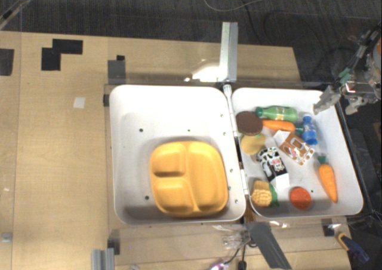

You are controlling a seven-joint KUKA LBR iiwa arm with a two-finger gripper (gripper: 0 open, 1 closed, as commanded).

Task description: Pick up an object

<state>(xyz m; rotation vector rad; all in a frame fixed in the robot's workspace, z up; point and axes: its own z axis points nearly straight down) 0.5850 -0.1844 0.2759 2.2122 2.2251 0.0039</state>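
Wooden bench is bearing two white bins; nearest, a red tomato (301, 197) and corn cob (261, 193) are lying in the right bin (352, 194), beside a carrot (327, 181). That carrot is looking light, stiff and easiest grasped across its middle. Farther, the gripper (337, 97) is hovering at the rim; its state I cannot tell.

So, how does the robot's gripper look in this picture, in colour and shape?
At the right edge, over the right bin's upper corner, the gripper looks like pale grey metal with thin, angular parts. Small teal and orange spots sit on the mechanism behind it. The image is too blurred for markings or cables.
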